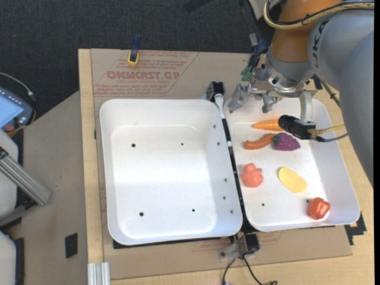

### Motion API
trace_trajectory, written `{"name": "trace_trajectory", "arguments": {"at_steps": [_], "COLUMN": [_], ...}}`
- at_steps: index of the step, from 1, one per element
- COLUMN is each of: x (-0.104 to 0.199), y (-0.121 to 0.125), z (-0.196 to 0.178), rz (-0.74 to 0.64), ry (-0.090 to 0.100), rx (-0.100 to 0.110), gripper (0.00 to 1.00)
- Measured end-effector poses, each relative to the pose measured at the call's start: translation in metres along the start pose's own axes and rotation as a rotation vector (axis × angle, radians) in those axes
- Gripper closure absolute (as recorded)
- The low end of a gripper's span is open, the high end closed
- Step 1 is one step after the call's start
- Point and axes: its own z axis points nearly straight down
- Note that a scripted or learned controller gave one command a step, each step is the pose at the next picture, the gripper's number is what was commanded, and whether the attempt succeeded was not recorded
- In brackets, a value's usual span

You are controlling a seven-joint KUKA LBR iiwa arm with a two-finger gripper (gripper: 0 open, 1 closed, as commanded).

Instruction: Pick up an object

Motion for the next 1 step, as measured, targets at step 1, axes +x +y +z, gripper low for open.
{"name": "trace_trajectory", "arguments": {"at_steps": [1], "x": [-0.0109], "y": [0.0010], "z": [-0.1141], "rz": [0.004], "ry": [-0.004], "rx": [-0.019], "gripper": [0.00]}}
